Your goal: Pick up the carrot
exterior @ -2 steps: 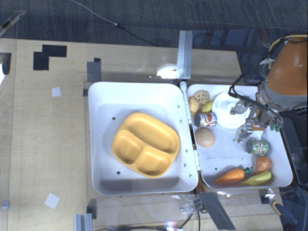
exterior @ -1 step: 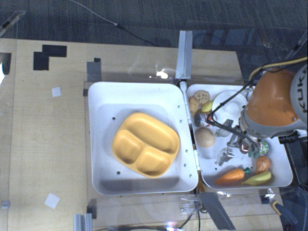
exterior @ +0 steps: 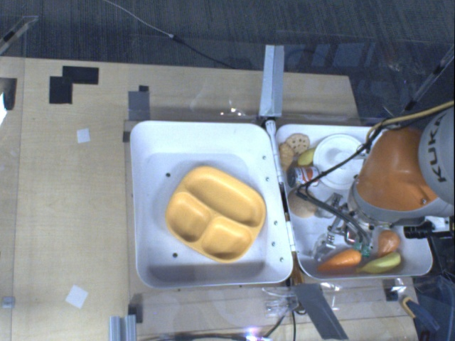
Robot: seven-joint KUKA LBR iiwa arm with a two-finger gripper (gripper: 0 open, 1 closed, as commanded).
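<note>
I am hanging my gripper (exterior: 340,239) low over the front of the right bin (exterior: 419,267), just above the carrot (exterior: 341,259), which is lying along the bin's near wall. Whether my gripper is open or shut I cannot tell from this angle.

The crowding is worrying me. A yellow-green banana (exterior: 380,263) is touching the carrot's right end, and a reddish round fruit (exterior: 388,242) is sitting just behind it, so I am risking closing on the wrong thing or pinching two at once. The carrot is tapered and smooth, so it could be squirting sideways, and the wall beside it is leaving little room. The cookies (exterior: 293,148), white cup (exterior: 340,155) and yellow divided plate (exterior: 215,212) in the left bin (exterior: 142,190) are lying well apart from me.
</note>
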